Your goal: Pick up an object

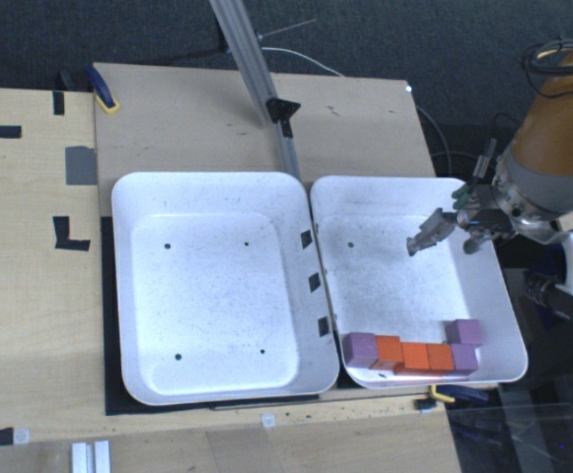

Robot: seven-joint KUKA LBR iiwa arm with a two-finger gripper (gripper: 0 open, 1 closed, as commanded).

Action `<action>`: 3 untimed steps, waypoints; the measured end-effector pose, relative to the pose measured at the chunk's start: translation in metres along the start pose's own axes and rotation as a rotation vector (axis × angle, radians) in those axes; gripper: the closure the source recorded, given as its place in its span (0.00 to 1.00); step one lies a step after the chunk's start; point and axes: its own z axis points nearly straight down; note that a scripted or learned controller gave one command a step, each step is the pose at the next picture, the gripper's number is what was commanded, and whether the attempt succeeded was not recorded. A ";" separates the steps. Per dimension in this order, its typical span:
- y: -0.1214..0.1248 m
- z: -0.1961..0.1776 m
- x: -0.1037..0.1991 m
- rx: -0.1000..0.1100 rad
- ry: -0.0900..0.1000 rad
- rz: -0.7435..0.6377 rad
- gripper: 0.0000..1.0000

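A row of blocks lies along the near wall of the right bin [385, 195]: a purple block [361, 348] at the left, orange blocks [416, 357] in the middle, and purple blocks [465, 333] stacked at the right end. My gripper [451, 240] hangs over the far right part of that bin, well back from the blocks. Its two fingers [427, 236] stand apart with nothing between them, so it is open.
The left bin [128, 205] sits beside the right one, with black clips along their shared wall. A slanted metal pole [250, 52] rises behind the bins. A blue-and-yellow clamp [103, 92] lies at the far left corner of the board, and another [454, 394] at the front right.
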 end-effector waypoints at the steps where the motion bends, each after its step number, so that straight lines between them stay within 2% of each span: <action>1: 0.024 -0.033 0.027 -0.004 0.000 -0.004 0.00; 2: 0.022 -0.024 0.042 0.001 -0.002 0.000 0.00; 3: 0.054 -0.020 0.057 -0.001 -0.003 0.000 0.00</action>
